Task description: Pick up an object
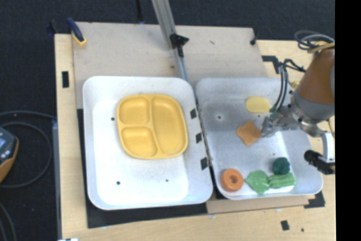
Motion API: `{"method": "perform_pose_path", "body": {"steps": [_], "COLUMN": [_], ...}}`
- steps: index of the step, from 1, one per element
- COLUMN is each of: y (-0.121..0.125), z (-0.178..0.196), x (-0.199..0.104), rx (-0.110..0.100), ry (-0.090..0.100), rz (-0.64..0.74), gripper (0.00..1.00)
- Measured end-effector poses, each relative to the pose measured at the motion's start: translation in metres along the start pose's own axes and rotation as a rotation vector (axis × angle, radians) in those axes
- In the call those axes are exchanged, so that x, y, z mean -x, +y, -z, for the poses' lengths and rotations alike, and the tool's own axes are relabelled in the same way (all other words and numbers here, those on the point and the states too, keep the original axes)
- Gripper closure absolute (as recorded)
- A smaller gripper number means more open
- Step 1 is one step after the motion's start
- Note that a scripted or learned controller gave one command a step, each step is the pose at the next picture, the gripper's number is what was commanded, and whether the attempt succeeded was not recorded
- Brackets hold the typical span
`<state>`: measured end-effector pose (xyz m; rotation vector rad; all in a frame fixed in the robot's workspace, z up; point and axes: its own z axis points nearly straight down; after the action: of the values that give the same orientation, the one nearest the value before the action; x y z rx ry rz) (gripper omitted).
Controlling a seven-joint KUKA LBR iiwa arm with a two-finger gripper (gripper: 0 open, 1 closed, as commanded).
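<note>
- Gripper (266, 126) sits just beside the orange square piece (249, 133); finger opening and any hold cannot be determined.
- Risk: off-centre closure pushes the piece aside, toward the yellow oval (258, 104).

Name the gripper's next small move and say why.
Probably a short descent onto the orange-tan flat piece. The gripper sits right at that piece's right edge in the right bin, with the yellow oval piece just beyond. The view shows nothing between the fingers, so nothing seems grasped yet.
</note>
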<state>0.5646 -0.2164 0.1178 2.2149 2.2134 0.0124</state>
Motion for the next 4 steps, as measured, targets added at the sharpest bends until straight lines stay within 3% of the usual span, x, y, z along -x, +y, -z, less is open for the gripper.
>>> {"method": "perform_pose_path", "body": {"steps": [2, 3, 4], "y": [0.016, 0.017, 0.038], "z": [0.123, 0.148, 0.14], "x": [0.001, 0.002, -0.045], "rx": [-0.006, -0.008, -0.01], "ry": [-0.001, 0.0, 0.0], "rz": [0.005, 0.005, 0.007], "gripper": [1.0, 1.0, 1.0]}}
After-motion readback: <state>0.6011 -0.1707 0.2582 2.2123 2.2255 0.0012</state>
